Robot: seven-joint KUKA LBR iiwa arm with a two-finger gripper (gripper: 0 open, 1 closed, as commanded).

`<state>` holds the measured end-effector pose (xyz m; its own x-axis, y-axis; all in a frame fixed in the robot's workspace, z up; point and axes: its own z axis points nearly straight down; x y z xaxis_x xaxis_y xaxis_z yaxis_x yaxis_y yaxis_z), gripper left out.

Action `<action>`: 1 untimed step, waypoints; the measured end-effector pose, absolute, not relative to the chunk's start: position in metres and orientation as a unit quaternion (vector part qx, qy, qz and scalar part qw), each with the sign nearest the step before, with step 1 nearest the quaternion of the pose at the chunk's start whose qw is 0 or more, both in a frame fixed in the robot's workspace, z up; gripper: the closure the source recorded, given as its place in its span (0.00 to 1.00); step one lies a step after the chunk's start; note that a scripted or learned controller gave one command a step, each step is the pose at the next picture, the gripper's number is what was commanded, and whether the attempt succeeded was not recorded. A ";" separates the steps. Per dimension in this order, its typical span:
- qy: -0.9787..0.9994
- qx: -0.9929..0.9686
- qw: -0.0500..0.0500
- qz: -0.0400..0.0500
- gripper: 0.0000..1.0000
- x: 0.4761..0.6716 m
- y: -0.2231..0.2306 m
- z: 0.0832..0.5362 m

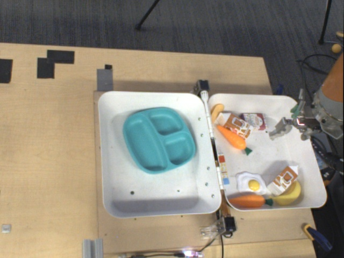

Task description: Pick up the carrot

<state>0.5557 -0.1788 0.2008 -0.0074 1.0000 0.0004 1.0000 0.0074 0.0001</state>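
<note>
— Orange, tapered and smooth: the carrot point(231, 136) lies aslant in the right bin point(304, 160), near that bin's left wall, its green stub pointing toward the bin's middle. A small printed carton point(235, 124) touches its upper side; the print is too small to read.

— And the gripper?

— The gripper point(281, 128) hangs over the right bin's upper right part, well apart from the carrot. Whether its metal tips are spread or closed, I cannot tell; nothing sits between them.

— What else is in that bin?

— A dark red packet point(253, 120) near the back wall, lettering illegible. Along the front edge: a second orange carrot-like piece point(247, 200), a fried egg toy point(252, 183), another small carton point(282, 179) and a yellow banana point(289, 195).

— The left bin?

— The left bin point(123, 192) of glossy white plastic carries a teal plate point(159, 139) with three rounded compartments, set near its centre.
</note>
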 end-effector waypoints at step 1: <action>-0.726 -0.688 -0.004 -0.003 0.00 0.567 -0.112 0.088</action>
